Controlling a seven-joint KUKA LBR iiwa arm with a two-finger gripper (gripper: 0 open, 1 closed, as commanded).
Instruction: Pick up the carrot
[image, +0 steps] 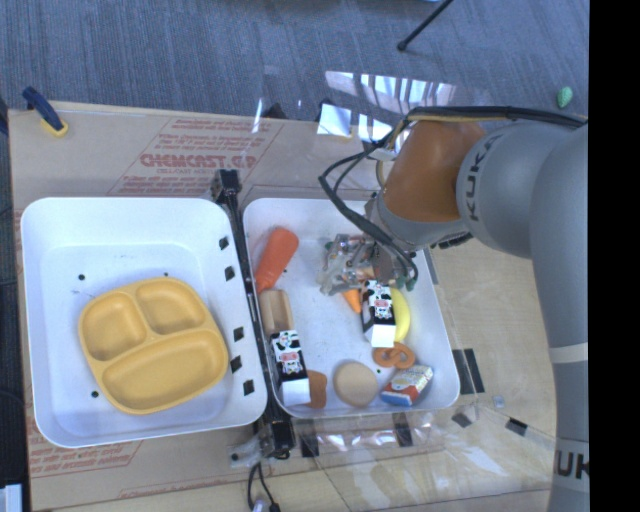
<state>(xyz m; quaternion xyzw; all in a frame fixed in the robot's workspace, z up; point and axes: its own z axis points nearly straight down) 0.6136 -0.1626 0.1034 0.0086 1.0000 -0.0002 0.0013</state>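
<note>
The carrot is a long orange piece lying at a slant in the upper left of the right bin, close to the divider. My gripper hangs over the upper middle of that bin, a short way to the right of the carrot and apart from it. A small orange piece shows just below the gripper; whether it touches the gripper is unclear.
The right bin also holds two cow-print cartons, a banana, a pretzel, an egg, a red-blue carton and a bread stick. A yellow divided plate lies in the left bin.
</note>
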